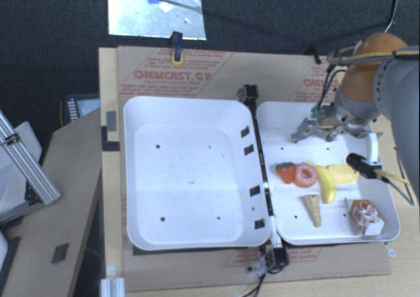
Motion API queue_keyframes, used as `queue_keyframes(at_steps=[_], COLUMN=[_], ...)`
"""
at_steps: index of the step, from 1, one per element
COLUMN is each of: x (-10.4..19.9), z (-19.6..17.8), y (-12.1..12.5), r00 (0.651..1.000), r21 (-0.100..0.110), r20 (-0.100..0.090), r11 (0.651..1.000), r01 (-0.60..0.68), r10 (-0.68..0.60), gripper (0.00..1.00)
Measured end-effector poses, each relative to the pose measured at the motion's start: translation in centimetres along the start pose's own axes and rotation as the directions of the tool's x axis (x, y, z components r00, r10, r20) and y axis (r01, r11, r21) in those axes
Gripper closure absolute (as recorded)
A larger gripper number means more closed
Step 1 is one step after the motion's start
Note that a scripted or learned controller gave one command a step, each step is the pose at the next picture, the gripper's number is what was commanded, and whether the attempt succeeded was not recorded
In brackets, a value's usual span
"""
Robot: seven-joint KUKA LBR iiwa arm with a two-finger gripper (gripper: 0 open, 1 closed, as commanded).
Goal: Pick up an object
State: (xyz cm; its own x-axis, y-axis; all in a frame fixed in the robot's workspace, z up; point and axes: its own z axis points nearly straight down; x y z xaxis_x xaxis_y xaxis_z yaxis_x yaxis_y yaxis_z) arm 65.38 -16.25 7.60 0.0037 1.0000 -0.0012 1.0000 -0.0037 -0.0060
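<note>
Pink-frosted ring doughnut (306, 175) lies mid-frame right in white bin (386, 227), below grey metal gripper (315, 130); gripper spread open, holding nothing.

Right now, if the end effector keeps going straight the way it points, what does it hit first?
Probably bare floor of the right bin. The end effector points down over the bin's far half, and the nearest items, the donut and banana, lie closer to the camera. Depth is hard to judge from this slanted view.

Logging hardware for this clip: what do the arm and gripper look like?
The arm is grey and rounded, with an orange band above the wrist. Thin cables run along that band. The gripper is small, grey metal with splayed fingers.
</note>
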Motion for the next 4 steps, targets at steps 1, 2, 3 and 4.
queue_keyframes(at_steps=[1, 2, 3, 4], x=[-2.3, -4.5, -4.4, 0.7], z=[-17.0, -3.3, -5.4, -15.8], y=[1.8, 1.2, 1.6, 1.7], r00=[1.0, 1.0, 1.0, 1.0], r21=[-0.028, 0.003, -0.013, -0.019], r20=[0.007, -0.002, 0.002, 0.0], r11=[1.0, 1.0, 1.0, 1.0], r01=[0.004, 0.003, 0.006, 0.013], r10=[-0.004, -0.003, -0.006, -0.013], gripper=[0.0, 0.0, 1.0, 1.0])
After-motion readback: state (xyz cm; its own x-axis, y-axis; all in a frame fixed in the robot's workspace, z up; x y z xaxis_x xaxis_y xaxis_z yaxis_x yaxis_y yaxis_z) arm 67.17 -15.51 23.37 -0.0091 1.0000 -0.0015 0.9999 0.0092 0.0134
